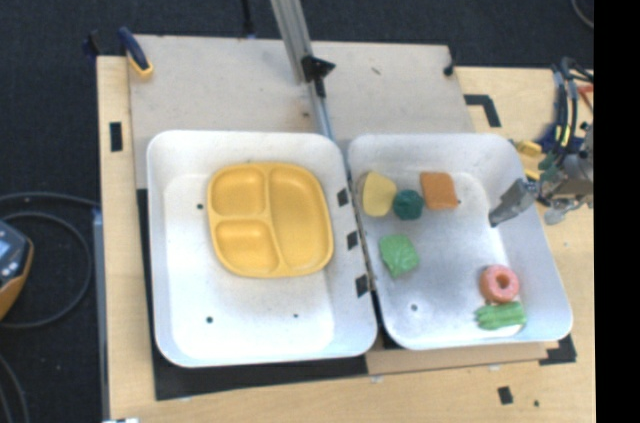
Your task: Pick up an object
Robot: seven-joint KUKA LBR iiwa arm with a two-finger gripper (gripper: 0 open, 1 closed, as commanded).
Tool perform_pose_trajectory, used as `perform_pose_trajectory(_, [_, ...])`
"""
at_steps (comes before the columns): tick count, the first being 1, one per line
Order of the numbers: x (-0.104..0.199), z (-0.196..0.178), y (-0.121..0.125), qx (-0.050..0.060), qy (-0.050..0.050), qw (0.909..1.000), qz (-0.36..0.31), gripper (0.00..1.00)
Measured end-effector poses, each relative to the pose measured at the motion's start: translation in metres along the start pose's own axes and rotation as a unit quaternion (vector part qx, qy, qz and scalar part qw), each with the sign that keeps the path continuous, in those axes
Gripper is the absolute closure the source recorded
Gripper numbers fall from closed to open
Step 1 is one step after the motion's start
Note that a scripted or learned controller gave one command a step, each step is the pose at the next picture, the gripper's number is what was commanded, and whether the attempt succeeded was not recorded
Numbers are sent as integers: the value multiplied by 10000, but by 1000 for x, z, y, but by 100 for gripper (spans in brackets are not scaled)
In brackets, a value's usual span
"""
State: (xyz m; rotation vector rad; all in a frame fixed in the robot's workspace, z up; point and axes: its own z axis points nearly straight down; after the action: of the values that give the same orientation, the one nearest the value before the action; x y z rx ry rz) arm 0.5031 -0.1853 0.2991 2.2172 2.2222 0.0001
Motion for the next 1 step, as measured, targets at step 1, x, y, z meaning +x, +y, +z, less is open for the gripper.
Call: perform_pose_trajectory(1, [4, 43, -1, 17, 5, 10000, 5, 0])
